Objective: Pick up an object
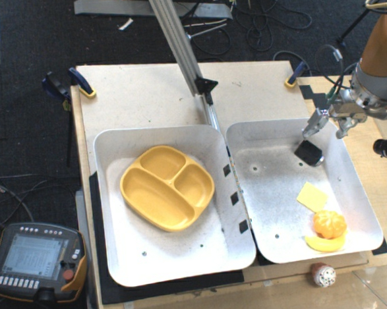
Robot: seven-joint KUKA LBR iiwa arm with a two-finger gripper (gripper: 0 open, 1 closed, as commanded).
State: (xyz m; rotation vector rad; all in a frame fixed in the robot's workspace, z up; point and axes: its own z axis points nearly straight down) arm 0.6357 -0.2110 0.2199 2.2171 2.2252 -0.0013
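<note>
Nearest, a small speckled ball (324, 275) rests on the table (143, 94) just outside the right bin (279, 243). Inside that bin's near corner sit an orange (330, 224) on a banana (324, 243), with a yellow block (311, 197) just beyond. Farther back lies a small black block (308, 153), probably light, stiff and best taken across its flat sides. The pincer (330, 124) hangs just above it, fingers spread and holding nothing. Open bin floor lies left of the block; the bin's right wall is close. A yellow divided plate (167, 187) fills the left bin (121, 254).
</note>
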